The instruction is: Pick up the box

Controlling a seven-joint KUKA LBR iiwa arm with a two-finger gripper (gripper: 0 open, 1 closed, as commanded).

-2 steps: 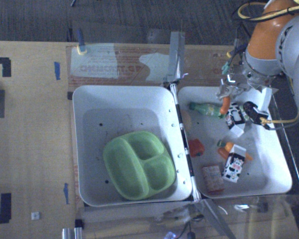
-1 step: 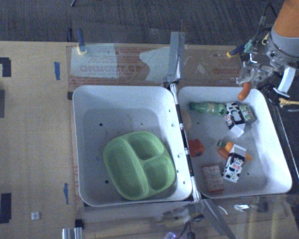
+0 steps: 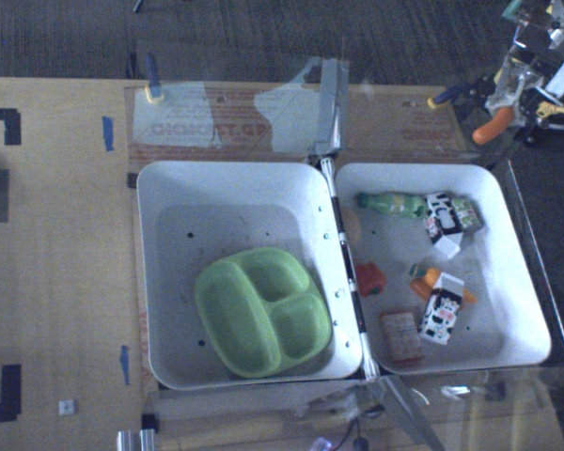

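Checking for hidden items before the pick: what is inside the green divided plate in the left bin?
The green plate has nothing visible in its three compartments. Whatever lies beneath it in the left bin is covered.

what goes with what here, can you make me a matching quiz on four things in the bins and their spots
Things:
1. green divided plate
2. green bottle
3. red item
4. brown box

Places:
A. right bin, near front edge
B. left bin
C. right bin, along far side
D. right bin, beside the divider between bins

Pairs: 1-B, 2-C, 3-D, 4-A
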